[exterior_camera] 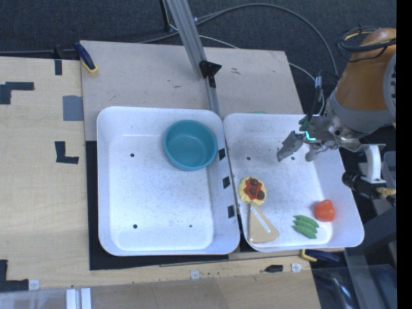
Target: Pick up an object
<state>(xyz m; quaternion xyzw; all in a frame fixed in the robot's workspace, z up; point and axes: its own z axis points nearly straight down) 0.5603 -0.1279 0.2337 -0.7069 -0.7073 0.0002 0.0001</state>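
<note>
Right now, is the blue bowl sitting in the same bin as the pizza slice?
No, the blue bowl sits in the left bin, while the pizza slice lies in the right bin.

Two bins sit side by side on the bench [148, 76]. The left bin [122, 185] has a bowl [190, 145] in its back right corner. In the right bin [283, 179], a pizza slice [256, 208] lies near the left wall, a pea pod [305, 226] sits front right, and a tomato [324, 210] is just right of that. The gripper [301, 148] hangs over the bin's back half.
</note>
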